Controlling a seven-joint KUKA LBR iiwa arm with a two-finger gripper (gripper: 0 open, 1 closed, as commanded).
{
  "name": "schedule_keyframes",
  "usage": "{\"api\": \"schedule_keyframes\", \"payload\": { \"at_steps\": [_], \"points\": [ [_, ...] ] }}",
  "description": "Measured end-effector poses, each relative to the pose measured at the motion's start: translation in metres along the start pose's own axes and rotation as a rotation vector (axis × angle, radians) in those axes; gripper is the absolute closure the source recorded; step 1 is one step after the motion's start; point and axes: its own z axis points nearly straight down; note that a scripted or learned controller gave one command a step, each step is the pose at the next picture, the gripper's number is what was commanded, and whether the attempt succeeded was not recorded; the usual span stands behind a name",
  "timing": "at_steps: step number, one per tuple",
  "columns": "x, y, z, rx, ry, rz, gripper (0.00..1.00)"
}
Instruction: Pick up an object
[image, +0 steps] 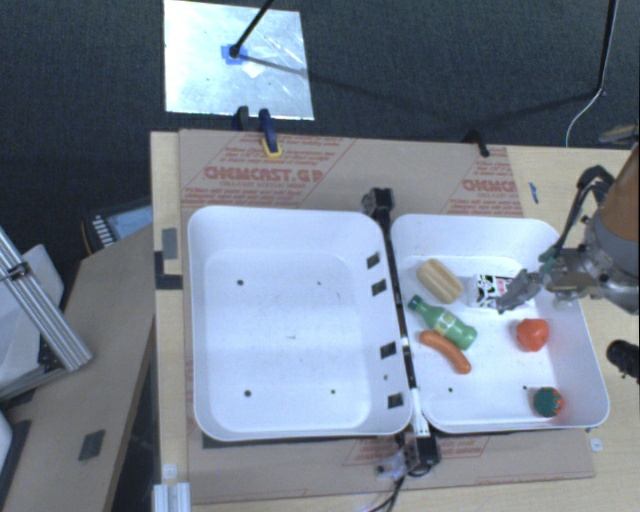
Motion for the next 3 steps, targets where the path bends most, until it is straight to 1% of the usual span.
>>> {"api": "schedule_keyframes", "payload": {
  "at_steps": [1,2,3],
  "points": [
    [0.0,0.001,-0.011,-0.003,0.0,-0.003,1.0],
    [0.081,0.059,-0.045,-0.008,0.002,-0.012,1.0],
    [0.143,0.064,-0.13,-0.011,0.002,-0.009,1.0]
  ]
}}
